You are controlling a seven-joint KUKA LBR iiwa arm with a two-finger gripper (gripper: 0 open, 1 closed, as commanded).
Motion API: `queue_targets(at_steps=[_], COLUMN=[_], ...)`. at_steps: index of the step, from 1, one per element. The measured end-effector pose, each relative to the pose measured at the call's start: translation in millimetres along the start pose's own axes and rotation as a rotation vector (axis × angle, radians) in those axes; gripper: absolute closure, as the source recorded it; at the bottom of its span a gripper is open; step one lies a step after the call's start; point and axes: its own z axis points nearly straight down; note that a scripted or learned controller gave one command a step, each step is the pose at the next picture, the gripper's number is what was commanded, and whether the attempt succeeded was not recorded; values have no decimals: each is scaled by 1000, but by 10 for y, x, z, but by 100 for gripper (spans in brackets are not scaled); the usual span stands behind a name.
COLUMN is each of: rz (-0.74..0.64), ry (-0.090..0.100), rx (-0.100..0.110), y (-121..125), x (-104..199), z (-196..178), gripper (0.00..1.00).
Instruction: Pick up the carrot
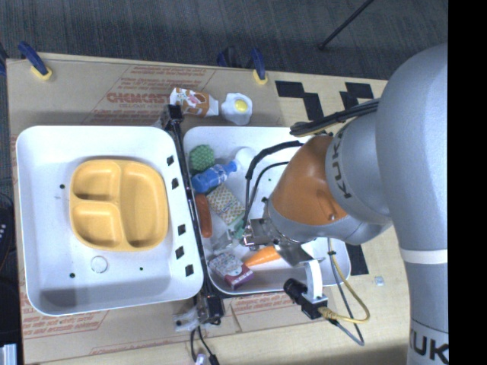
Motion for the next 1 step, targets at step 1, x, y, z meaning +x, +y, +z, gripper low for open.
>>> queue_targets(at_steps=[1], rz=[-86], ry=[-2], rx=[-3], y=[-20], x=[-430], z=[-7], gripper=[0])
